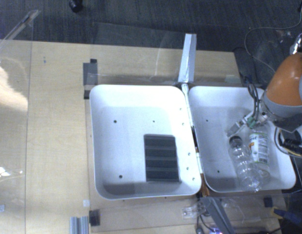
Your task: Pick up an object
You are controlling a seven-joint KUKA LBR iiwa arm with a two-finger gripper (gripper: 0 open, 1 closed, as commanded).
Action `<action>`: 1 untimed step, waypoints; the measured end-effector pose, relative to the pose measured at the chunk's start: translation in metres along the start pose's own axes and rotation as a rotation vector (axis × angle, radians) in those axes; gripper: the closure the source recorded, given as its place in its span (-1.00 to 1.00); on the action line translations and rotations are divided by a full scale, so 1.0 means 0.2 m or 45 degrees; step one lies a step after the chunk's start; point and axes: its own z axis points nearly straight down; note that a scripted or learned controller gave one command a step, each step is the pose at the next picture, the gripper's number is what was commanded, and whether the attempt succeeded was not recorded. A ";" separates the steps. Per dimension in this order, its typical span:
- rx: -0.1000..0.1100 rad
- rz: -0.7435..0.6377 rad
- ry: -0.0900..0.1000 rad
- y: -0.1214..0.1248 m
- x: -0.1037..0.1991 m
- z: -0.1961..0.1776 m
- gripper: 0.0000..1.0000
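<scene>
In the right bin (209, 111) lie two clear plastic bottles. One has a dark cap and stretches toward the bin's near edge (243, 165). The other, with a white label (259, 147), lies beside it on the right. A black ribbed block (160, 157) rests flat in the left bin (122, 106), near its front right. My gripper (244, 125) hangs low over the right bin, just above the bottles' cap ends, beneath the orange-banded wrist (286, 84). The wrist and cables hide much of it.
A metal divider post (186, 57) stands at the back between the two bins. Cables and brackets crowd the bench's right edge and front right corner (214, 213). A clear panel covers the bench at far left.
</scene>
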 end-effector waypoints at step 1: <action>0.000 -0.200 -0.001 0.11 -0.07 -0.02 -1.00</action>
